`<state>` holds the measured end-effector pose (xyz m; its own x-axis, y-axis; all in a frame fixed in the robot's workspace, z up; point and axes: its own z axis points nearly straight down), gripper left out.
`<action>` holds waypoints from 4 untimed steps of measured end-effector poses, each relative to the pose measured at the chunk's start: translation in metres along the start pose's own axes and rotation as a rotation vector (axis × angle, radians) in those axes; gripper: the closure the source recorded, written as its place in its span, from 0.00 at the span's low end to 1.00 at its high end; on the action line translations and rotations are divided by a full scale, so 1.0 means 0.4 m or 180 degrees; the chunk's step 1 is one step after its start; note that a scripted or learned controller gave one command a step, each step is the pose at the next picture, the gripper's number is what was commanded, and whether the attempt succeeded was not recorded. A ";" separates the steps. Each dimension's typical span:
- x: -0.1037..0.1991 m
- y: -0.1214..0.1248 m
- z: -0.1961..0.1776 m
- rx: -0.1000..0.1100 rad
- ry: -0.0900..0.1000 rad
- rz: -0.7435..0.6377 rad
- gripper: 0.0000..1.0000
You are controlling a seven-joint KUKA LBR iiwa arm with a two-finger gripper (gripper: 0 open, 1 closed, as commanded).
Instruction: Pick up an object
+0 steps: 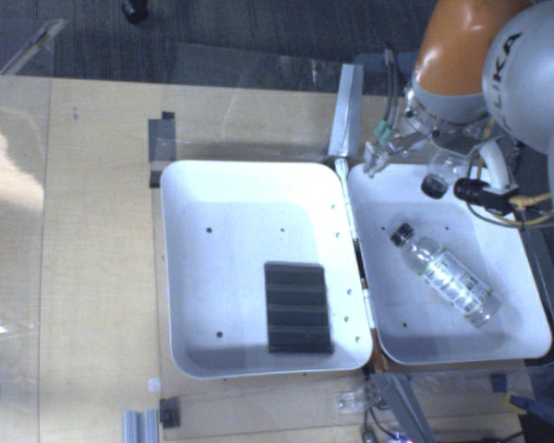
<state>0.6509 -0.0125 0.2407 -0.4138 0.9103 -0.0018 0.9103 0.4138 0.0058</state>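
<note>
your gripper (380,158) hangs over the right bin's (526,340) far left corner; can't tell its state. bottle (443,277) lies slantwise mid-bin, clear plastic, probably light, slick, apt to roll. pinch across the body. ribbed black block (297,307) sits in the left bin (180,247).

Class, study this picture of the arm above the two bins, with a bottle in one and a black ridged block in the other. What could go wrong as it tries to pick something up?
1. The clear plastic bottle lies on its side, slanted, in the right bin; it may roll or slip from a pinch.
2. The black ridged block lies flat in the left bin, perhaps too wide to pinch.
</note>
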 end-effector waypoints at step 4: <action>-0.226 -0.135 -0.002 -0.0009 -0.0011 -0.1726 1.00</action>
<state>0.6391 -0.1171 0.2413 -0.8243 0.5661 -0.0087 0.5661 0.8243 0.0057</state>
